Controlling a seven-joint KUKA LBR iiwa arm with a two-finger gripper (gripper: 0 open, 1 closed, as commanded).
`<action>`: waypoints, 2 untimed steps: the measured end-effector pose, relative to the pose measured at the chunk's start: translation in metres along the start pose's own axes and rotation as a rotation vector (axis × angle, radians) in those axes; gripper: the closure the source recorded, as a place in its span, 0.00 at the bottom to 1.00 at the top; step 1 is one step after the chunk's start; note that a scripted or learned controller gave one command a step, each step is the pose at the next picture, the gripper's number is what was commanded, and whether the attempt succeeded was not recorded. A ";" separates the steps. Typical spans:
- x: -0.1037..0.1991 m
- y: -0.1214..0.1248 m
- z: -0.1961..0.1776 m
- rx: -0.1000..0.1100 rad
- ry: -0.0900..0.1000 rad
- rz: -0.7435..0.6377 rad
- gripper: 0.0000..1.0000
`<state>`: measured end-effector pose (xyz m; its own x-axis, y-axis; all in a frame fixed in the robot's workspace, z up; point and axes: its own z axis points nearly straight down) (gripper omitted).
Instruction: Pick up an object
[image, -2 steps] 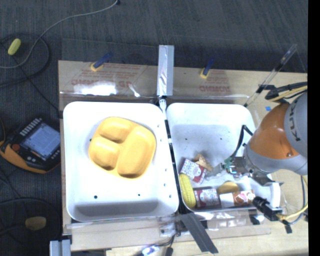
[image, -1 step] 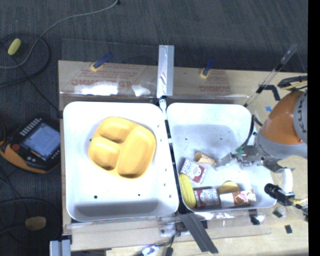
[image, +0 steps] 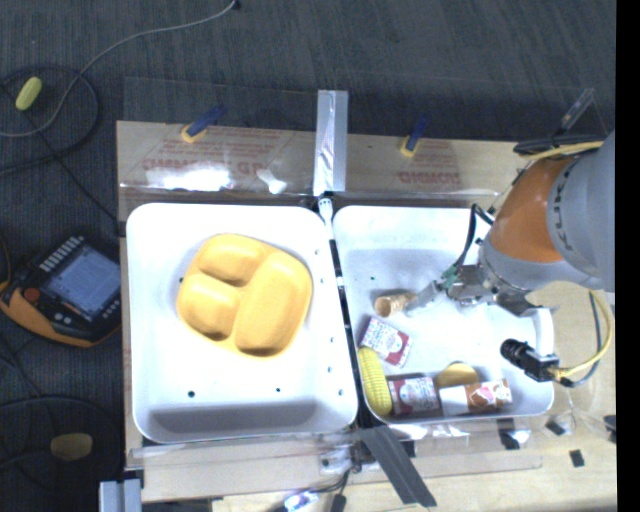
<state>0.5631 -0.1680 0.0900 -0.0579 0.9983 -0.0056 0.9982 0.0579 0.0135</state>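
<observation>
A: Start big. What sits on the worktop (image: 140, 160)?

B: Two white bins side by side. The left bin (image: 160, 400) carries one large yellow moulded piece (image: 243, 292), lumpy like a bun cluster, lying near the middle where nothing crowds it.

A: And the right bin (image: 420, 235)?

B: That's where the small things lie, mostly bunched along its lower and left walls, probably because loose items slide there. The grey arm (image: 560, 220) comes in over its right side, so I judge this bin to be the working one.

A: The small things, then?

B: A bottle with a red label (image: 430, 395) lies flat by the front wall, a corn cob (image: 373, 378) runs along the left wall, a red sachet (image: 386, 342) sits just above it, and an ice-cream cone (image: 393, 301) lies tilted near the middle.

A: The claw?

B: The claw (image: 470, 288) hangs low just right of the cone, apart from it. I cannot tell how wide it stands; nothing is seen in it.
</observation>
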 end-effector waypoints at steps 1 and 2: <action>0.053 0.052 0.000 0.000 0.001 -0.113 0.00; 0.063 0.061 0.001 0.003 0.000 -0.056 0.00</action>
<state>0.6208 -0.1012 0.0897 -0.1140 0.9935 -0.0061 0.9934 0.1141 0.0098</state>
